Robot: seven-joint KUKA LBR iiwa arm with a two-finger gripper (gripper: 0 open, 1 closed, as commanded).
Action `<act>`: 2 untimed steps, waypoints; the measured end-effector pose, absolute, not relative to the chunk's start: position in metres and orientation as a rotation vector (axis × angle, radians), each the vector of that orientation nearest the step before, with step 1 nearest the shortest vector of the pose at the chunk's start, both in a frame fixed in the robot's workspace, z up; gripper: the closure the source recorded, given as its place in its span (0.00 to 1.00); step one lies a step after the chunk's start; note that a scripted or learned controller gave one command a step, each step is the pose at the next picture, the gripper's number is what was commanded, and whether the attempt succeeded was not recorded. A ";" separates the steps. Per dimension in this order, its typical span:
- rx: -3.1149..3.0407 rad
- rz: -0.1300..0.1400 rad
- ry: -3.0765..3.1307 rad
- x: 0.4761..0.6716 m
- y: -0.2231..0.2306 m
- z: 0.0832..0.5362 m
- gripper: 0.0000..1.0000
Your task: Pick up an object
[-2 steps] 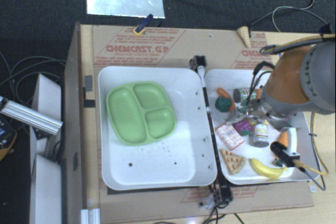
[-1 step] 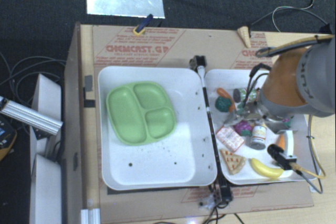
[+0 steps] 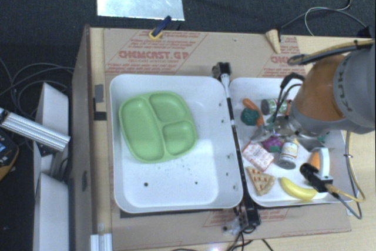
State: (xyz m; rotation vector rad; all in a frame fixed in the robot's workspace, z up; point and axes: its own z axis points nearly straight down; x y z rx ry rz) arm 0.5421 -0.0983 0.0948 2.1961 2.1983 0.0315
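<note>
The arm (image 3: 343,91) comes in from the right edge of the frame, its orange band sitting over the upper part of the right bin (image 3: 238,97). The gripper (image 3: 275,127) is down among the toys there, near the middle of that bin, but the wrist covers its tips and I cannot tell how the jaws stand or whether anything is between them.

Plenty to choose from in that bin. A purple object (image 3: 272,142) lies just beside the gripper, below it. A dark green round thing (image 3: 251,117) sits to the left, with an orange carrot (image 3: 251,104) touching its upper side. A small can (image 3: 269,106) lies toward the top. Lower down, a pink-and-white packet (image 3: 258,156) rests above a waffle-patterned wedge (image 3: 260,180), and a little white jar (image 3: 288,154) stands to the packet's right. A banana (image 3: 298,188) curves along the bottom rim.

Over in the left bin (image 3: 176,191), a green divided plate (image 3: 157,126) lies in the upper left part.
</note>
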 end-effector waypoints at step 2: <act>2.216 0.004 2.225 0.539 -0.039 0.185 1.00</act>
